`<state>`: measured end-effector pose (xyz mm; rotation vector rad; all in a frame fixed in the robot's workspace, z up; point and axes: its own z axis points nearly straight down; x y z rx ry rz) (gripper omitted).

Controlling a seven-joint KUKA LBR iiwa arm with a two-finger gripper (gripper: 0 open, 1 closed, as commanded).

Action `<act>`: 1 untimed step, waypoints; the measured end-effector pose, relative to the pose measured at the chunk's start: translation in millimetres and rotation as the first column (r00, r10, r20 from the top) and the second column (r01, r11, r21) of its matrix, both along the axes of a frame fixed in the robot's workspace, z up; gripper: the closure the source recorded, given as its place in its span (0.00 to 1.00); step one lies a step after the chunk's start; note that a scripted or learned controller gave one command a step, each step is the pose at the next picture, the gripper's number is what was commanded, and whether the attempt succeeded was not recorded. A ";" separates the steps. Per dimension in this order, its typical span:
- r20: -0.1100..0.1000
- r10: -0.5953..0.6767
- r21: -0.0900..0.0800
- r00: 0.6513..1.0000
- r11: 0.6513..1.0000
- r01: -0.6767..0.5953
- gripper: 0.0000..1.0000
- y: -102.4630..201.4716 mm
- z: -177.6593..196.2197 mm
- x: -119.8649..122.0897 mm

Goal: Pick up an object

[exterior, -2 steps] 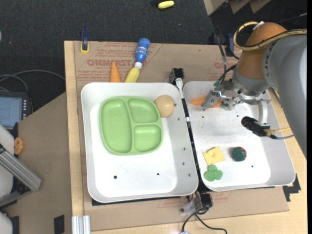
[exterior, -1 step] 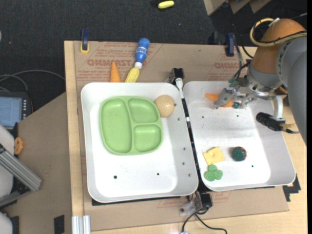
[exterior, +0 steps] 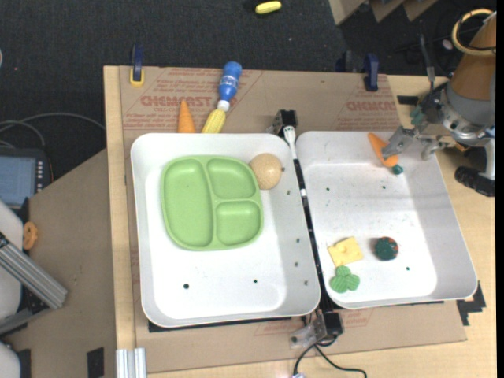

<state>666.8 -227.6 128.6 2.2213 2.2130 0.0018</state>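
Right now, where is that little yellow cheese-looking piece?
The yellow piece lies in the right-hand bin, near its front-left corner, just above the green broccoli-like toy and left of the dark green ball.

Faded red print reading "CHEMFAST" stands on the brown cardboard sheet (exterior: 260, 93) twice, both behind the white bins (exterior: 157, 274); smaller lines beneath are too blurred to read

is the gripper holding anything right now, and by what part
It cannot be told. The gripper sits at the orange carrot-like piece in the right bin, touching or nearly so.
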 end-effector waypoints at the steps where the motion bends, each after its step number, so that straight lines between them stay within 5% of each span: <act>1: 0.000 0.006 0.001 1.000 1.000 -0.006 0.00 35.9 -39.1 2.4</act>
